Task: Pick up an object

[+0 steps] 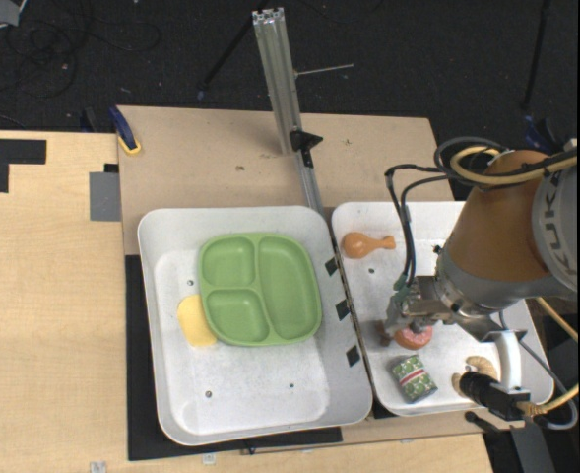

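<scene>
- Camera view, nearest part of the right bin (437,407): a small green patterned block (413,377) and a tan piece (480,365) are seen lying apart from each other; neither is touched.
- Just beyond, the hand (408,325) is lowered directly over a small red object (414,338), which appears to be the item being attempted. How far the hand is open cannot be told, and no grip can be confirmed.
- For a sound pick, the red object should be centred under the hand, closed on firmly, then raised straight up.
- Farther back, an orange drumstick-shaped toy (366,244) is left untouched.
- In the left bin (260,402), a green divided plate (260,290) with a yellow object (195,321) beside it is seen.
</scene>
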